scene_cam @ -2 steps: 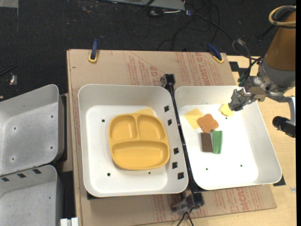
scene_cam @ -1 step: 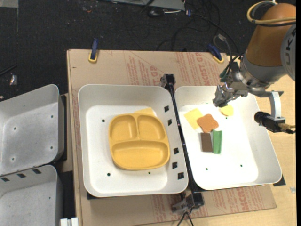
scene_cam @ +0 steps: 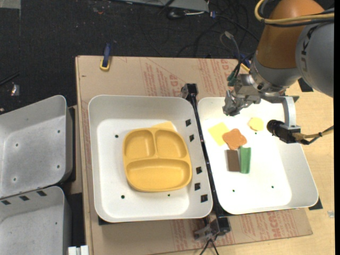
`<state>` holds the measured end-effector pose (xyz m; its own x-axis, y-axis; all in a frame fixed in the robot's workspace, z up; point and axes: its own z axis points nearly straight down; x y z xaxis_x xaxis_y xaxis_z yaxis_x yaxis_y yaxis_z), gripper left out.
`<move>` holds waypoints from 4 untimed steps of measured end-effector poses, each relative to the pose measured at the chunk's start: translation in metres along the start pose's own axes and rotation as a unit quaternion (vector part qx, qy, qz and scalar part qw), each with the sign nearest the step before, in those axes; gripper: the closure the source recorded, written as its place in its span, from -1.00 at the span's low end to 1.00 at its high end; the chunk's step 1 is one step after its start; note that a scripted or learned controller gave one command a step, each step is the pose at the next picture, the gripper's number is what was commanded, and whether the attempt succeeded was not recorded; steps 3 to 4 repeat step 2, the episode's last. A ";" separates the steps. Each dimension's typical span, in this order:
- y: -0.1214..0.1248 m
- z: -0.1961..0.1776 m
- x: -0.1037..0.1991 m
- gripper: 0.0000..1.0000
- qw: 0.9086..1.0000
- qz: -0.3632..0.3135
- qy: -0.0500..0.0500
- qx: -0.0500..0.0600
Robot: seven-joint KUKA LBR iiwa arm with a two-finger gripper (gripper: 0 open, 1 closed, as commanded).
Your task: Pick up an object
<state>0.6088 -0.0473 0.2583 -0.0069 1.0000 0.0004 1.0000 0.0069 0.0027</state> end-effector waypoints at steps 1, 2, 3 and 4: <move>0.017 0.002 0.056 1.00 1.000 0.000 0.000 0.000; 0.018 0.019 0.110 1.00 1.000 0.000 0.000 0.002; 0.018 0.019 0.110 1.00 1.000 0.000 0.000 0.002; 0.018 0.019 0.110 1.00 1.000 0.000 0.000 0.002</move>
